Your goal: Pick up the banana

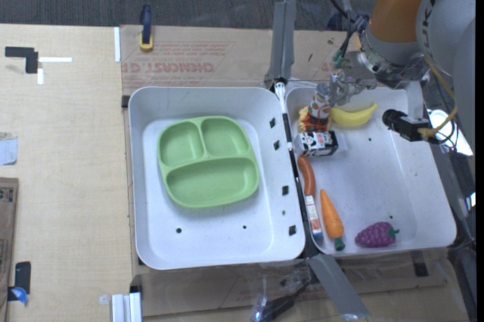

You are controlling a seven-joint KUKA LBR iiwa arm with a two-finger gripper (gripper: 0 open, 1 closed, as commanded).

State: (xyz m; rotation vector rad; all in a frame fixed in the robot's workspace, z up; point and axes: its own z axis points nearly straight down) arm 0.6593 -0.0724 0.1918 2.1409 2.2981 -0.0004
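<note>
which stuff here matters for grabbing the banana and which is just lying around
Belongs to the job:
- banana, far end of the right bin
- gripper, just left of the banana

Just lying about:
- green divided plate in the left bin
- carrot
- purple grapes
- sausage
- small bottle
- black-and-white box

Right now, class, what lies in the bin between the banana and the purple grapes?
In the camera view, bare white bin floor separates the banana from the grapes; the carrot lies off to the side.
</note>
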